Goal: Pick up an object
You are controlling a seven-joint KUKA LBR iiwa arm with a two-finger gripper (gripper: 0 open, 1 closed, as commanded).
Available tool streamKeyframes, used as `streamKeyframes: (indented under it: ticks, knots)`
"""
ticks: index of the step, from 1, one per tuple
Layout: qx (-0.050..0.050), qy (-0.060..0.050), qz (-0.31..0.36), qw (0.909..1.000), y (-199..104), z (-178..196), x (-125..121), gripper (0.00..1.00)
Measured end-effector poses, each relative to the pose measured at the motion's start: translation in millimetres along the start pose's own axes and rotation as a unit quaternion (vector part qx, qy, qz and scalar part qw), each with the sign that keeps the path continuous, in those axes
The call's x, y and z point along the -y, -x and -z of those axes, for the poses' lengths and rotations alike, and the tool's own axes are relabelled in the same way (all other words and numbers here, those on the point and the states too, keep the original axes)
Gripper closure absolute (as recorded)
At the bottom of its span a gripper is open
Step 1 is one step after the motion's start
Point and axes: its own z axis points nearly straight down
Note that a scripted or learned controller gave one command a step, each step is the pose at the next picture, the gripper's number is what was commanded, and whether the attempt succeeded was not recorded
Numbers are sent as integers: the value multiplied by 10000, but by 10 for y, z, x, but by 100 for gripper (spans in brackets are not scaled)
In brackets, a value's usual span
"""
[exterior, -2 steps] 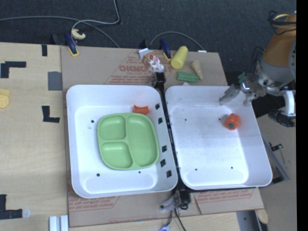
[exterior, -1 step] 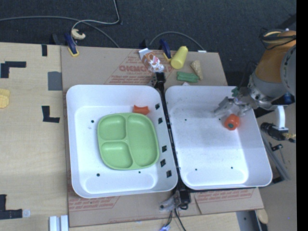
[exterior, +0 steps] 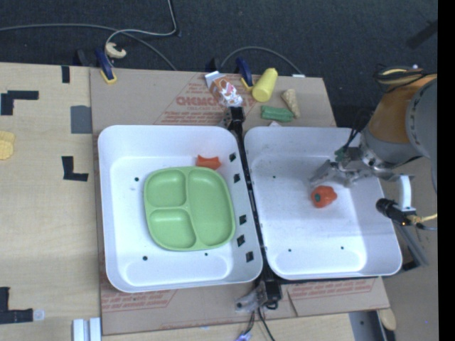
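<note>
Bench: cardboard sheet (exterior: 178, 101) over a pale wooden top, with dark carpet behind and cables trailing across it.
Bins: two shallow white bins sit side by side, touching along the middle; the left bin (exterior: 117, 190) and the right bin (exterior: 284, 254).
Left bin contents: a green divided plate (exterior: 189, 209) lies flat in the middle, and a small orange piece (exterior: 208, 162) rests just beyond its far edge.
Right bin contents: a small red-orange toy with a green tip, maybe a play tomato or pepper (exterior: 323, 196), lies on the bin floor towards the right.
Behind the bins: a yellow plastic piece (exterior: 265, 84), a green piece (exterior: 276, 114), a tan piece (exterior: 290, 102) and a small printed packet (exterior: 225, 89) lie loose on the cardboard.
Arm: it leans in from the right, orange band showing, wrist low over the right bin's far right part.
Gripper (exterior: 340, 172): its fingers look spread apart, with nothing between them; the tips point towards the red-orange toy from just beside it.
Progress: from where I stand nothing has been lifted. The toy is down on the bin floor, close to the fingertips but apart from them.
Left to do: by my reckoning, closing in on the toy, getting the fingers around it, then raising it clear of the bin.
</note>
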Motion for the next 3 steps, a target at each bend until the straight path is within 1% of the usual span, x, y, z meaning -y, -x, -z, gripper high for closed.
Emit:
streamKeyframes:
  ticks: [1,2,3]
  knots:
    - [0,6,-4,10000,-481,-1,311,0]
    - [6,13,-2,10000,-478,101,304,100]
    - [-18,-18,6,10000,-1456,976,195,100]
